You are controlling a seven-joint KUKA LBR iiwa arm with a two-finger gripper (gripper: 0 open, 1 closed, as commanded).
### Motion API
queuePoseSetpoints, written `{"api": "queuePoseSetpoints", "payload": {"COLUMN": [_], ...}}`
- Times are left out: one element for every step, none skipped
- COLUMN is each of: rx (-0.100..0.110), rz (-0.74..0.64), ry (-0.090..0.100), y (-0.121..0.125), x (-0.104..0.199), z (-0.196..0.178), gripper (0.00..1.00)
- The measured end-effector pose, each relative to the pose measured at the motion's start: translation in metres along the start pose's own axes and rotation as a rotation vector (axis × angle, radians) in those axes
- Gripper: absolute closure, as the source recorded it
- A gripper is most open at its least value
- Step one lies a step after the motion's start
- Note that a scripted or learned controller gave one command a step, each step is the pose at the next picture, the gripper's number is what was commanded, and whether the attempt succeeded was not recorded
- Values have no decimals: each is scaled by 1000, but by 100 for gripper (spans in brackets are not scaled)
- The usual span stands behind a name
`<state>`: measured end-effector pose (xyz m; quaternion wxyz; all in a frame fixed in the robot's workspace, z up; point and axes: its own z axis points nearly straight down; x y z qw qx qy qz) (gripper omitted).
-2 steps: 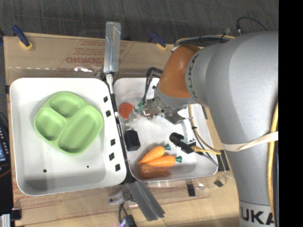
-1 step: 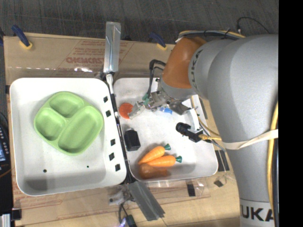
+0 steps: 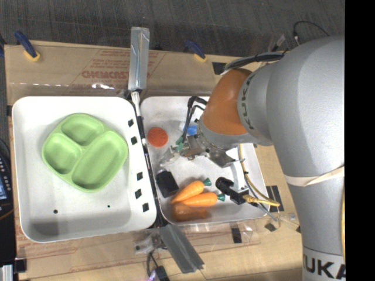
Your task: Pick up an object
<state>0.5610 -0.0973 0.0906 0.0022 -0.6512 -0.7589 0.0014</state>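
The arm reaches in from the right and bends down over the right bin. Its orange band sits above the bin's far half. The hand hangs low over the middle of that bin. Whether it is released or clenched I cannot tell, as the wrist hides much of it, and nothing can be seen held in it.

All the loose things lie in the right bin. A red-orange ball rests near the bin's left wall, just left of the hand and apart from it. A black block lies nearer the front, also by the left wall, tilted a little. Just right of the block lie two carrots side by side, green ends pointing right. The upper carrot touches or nearly touches the block, and the lower carrot lies against the upper one. Below them, by the front wall, is an orange-brown shape that I cannot make out.

The left bin holds a green plate with three compartments, lying flat near the bin's middle. Both bins sit on a brown surface, touching along a metal strip.
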Motion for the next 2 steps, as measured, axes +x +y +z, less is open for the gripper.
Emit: {"api": "queuePoseSetpoints", "payload": {"rx": [-2, -4], "rz": [-3, -128], "ry": [1, -1], "y": [-85, -35], "x": [5, 35], "z": [0, -101], "gripper": [0, 0]}}
